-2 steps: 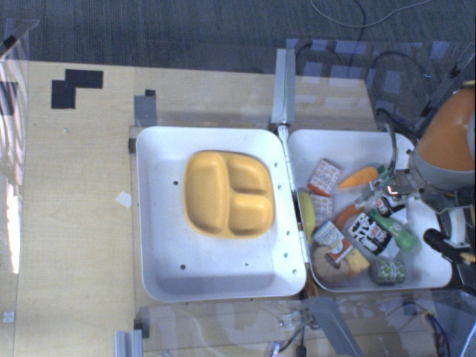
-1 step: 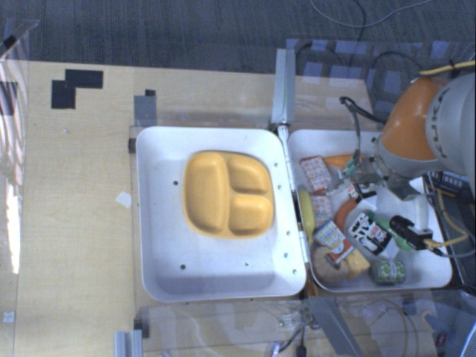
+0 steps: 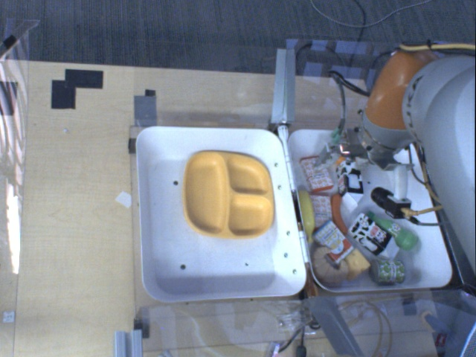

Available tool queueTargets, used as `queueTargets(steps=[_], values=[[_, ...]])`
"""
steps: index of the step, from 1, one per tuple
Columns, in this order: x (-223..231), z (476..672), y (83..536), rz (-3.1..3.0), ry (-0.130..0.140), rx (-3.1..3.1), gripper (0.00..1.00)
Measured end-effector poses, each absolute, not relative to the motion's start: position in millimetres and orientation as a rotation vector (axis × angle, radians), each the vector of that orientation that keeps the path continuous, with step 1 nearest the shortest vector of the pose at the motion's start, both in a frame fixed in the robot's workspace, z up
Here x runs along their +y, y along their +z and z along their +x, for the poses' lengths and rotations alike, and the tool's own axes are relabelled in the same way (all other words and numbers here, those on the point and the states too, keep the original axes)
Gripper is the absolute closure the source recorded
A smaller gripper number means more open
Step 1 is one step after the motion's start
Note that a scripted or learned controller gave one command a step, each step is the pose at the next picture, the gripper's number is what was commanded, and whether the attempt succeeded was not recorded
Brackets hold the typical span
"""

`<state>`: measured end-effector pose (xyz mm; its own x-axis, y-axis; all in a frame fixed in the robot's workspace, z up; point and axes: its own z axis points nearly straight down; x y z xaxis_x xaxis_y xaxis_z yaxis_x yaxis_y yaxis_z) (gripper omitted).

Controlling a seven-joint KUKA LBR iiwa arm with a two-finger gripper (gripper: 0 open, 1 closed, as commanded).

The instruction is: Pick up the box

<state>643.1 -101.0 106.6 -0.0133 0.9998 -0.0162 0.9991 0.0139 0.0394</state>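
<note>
The right bin point(image 3: 440, 268) holds a jumble of items. A small black-and-white carton point(image 3: 370, 234) lies tilted near its middle, and a smaller blue, white and red box point(image 3: 330, 236) lies left of it. A red-and-white packet point(image 3: 317, 175) sits near the bin's far left corner. My gripper point(image 3: 346, 153) hangs over the far part of this bin, right beside the packet, with a black-and-white item point(image 3: 349, 178) just below it. The wrist and the orange band point(image 3: 387, 88) hide how the gripper meets these things.
The left bin point(image 3: 152, 222) holds a yellow divided tray point(image 3: 227, 193). In the right bin, a banana point(image 3: 306, 210) lies along the left wall beside an orange stick point(image 3: 338, 207). A green item point(image 3: 405, 238), a mottled green ball point(image 3: 388, 271) and a yellow block point(image 3: 358, 262) sit near the front. Cables run by the arm.
</note>
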Motion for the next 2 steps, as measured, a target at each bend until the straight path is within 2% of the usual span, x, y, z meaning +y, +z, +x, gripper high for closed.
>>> queueTargets(steps=[1, 2], values=[[-153, 666.7, 101, 2.241, 0.029, 2.160, 0.00], [-95, 635.7, 87, 2.358, 0.012, 2.066, 0.00]])
